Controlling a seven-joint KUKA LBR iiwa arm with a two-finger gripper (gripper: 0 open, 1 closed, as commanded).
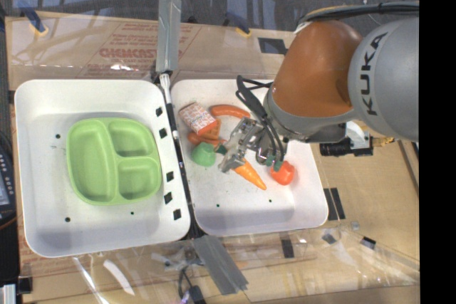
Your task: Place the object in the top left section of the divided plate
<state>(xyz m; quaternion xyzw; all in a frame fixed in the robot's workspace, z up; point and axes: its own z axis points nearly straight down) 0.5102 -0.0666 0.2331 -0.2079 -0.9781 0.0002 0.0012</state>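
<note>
The arm (342,75) hangs over the right bin (306,206), while the green plate (114,160) waits in the left bin (35,153). This looks like the picking step. The gripper (239,149) sits low among toy food, just beside the carrot (251,174); whether it grips anything, I cannot tell. Next comes a secure lift and carry to the plate's top left section.

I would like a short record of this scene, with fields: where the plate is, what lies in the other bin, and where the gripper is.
plate: green divided plate in the left bin, all sections bare
right bin contents: carrot, green toy, red-orange toy, small box, long orange piece
gripper: gripper over the right bin, just above the carrot
task status: nothing placed on the plate yet
</note>
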